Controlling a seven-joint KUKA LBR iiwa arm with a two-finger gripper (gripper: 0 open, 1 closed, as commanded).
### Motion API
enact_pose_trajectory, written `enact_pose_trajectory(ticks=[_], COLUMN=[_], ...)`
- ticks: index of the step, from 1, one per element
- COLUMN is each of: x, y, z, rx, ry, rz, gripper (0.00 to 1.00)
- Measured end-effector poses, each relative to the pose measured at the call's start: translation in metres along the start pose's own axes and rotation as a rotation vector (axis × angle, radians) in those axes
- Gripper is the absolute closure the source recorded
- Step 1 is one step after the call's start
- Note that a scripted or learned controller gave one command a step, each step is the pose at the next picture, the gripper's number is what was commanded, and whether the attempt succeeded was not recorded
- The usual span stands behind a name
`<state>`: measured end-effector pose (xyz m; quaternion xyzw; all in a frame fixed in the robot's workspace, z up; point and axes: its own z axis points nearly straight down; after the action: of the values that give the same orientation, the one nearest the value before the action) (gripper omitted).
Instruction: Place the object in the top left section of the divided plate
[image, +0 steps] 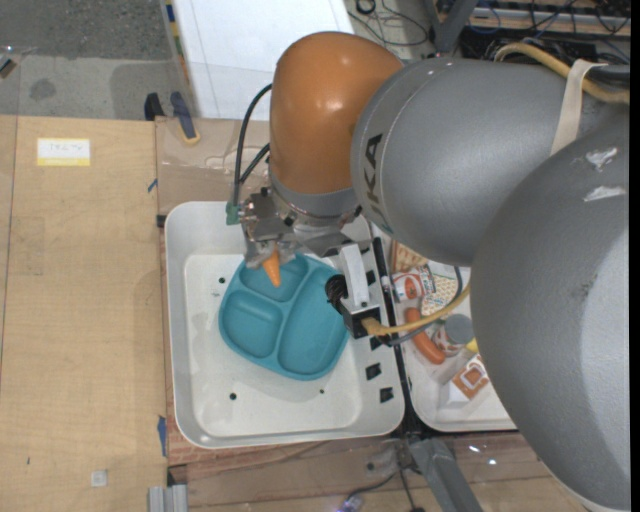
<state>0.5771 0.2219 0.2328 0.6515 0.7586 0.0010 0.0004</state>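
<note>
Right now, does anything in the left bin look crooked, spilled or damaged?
The blue divided plate lies askew, turned at a slant to the walls of the left bin. The gripper holds a small orange object over its upper edge. Nothing looks spilled or broken.

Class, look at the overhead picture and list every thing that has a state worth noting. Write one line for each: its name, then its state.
end effector: over the divided plate's upper edge, an orange object at its tip.
orange object: small, cone-shaped, point down, just above the plate.
divided plate: teal, lying flat and turned at an angle in the left bin.
left bin: white, holds the plate.
right bin: holds several packaged items, partly hidden by the arm.
</note>
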Motion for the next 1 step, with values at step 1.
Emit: enact_pose_trajectory(ticks=[1], x=[0.0002], y=[0.0], z=[-0.0002], rx=[0.0], ry=[0.0], rz=[-0.001], gripper=[0.0])
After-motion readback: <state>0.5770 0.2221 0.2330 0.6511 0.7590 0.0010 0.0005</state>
